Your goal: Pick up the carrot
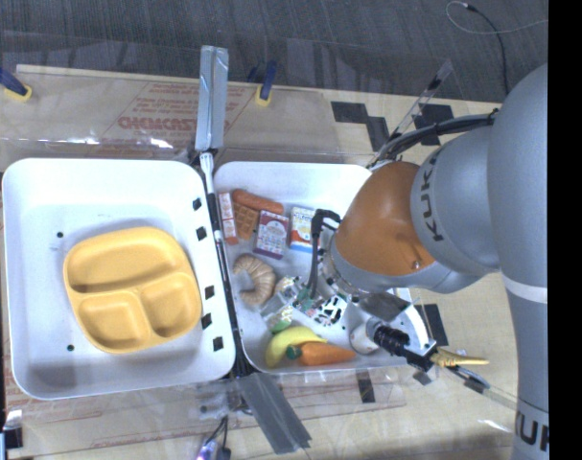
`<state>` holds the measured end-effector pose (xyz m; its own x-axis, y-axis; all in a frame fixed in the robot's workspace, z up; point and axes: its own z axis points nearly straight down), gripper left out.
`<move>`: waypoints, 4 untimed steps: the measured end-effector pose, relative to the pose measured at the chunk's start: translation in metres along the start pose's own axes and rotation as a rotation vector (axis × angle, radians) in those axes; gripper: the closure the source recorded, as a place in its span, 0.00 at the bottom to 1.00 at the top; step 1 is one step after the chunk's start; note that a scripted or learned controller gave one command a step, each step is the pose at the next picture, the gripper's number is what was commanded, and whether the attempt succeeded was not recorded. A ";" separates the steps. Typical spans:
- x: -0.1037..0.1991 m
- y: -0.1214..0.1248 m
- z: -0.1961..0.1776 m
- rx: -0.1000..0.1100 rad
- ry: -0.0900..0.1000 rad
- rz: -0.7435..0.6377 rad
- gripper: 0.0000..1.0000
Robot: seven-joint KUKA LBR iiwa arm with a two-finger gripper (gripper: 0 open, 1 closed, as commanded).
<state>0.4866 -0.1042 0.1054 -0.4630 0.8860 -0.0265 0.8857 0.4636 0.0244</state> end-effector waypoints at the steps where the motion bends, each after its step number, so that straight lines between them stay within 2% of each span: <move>1: 0.001 0.004 0.000 -0.008 0.005 0.265 0.00; 2: 0.058 0.023 -0.086 0.037 0.018 0.762 0.00; 3: 0.092 0.040 -0.086 0.034 0.026 0.284 0.00; 4: 0.046 0.015 -0.086 0.037 0.019 0.642 0.00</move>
<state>0.4760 -0.0554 0.1902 0.1593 0.9872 -0.0004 0.9872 -0.1593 -0.0044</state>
